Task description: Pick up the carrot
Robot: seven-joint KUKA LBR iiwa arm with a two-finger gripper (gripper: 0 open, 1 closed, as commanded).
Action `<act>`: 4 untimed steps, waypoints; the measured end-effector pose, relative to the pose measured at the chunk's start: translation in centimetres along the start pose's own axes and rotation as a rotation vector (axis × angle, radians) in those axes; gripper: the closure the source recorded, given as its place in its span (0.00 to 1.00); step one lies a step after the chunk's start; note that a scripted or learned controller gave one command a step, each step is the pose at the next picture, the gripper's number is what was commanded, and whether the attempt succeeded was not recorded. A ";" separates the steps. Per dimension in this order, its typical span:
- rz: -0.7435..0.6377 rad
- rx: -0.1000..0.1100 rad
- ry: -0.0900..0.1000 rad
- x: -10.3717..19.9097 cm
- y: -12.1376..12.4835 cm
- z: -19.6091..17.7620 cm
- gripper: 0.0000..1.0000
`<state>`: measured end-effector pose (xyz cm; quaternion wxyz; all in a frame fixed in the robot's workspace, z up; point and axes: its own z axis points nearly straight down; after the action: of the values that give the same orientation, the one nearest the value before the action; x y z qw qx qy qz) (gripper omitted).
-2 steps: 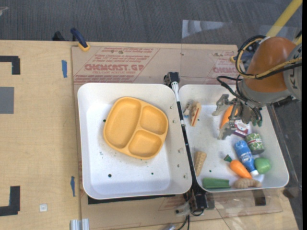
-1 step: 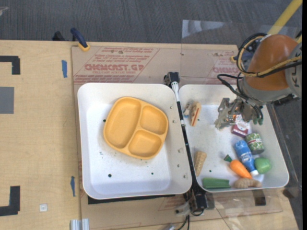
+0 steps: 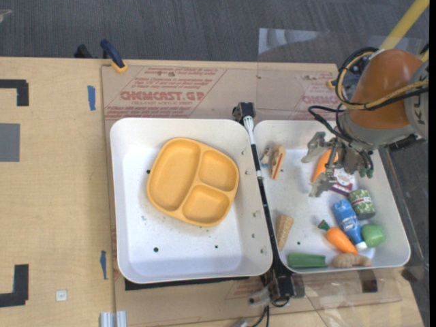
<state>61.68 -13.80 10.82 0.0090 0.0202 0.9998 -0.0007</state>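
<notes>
Over the right bin (image 3: 395, 203), the gripper (image 3: 325, 163) hung low.
Its fingers stood spread, an orange carrot (image 3: 321, 167) between them; whether they actually gripped it I could not tell.

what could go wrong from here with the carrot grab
1. The gripper sits over an orange piece; whether it is pinched is unclear, so it may slip.
2. Another carrot lies wedged among the blue bottle and green ball; reaching there could knock them.
</notes>
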 end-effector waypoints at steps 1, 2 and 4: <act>-0.001 0.001 -0.012 -0.3 0.1 -1.3 1.00; -0.001 0.001 -0.010 -0.3 0.1 -1.2 0.00; 0.370 0.001 0.013 -1.8 -4.0 2.1 0.00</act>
<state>63.37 -17.91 8.78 0.0027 0.2036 0.9790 0.0004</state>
